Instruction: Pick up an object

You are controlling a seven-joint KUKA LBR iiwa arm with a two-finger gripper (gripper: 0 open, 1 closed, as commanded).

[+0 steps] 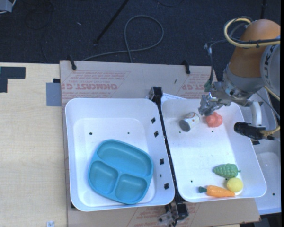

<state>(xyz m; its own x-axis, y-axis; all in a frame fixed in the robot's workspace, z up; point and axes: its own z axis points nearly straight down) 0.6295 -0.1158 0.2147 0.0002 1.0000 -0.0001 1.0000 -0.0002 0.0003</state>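
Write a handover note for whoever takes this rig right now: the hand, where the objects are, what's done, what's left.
Hand: low over the right white bin, at its far side, just above the pinkish-red lumpy toy; grip state unclear.
Right bin also holds a small grey-and-white cylinder left of the pink toy, and near the front corner a green bumpy toy, a yellow round toy and an orange toy carrot.
Left white bin: blue divided plastic tray.
Done: approach. Left: grasp and lift an object.

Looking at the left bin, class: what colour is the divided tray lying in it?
Light blue: the divided tray, seen clearly in the camera view.
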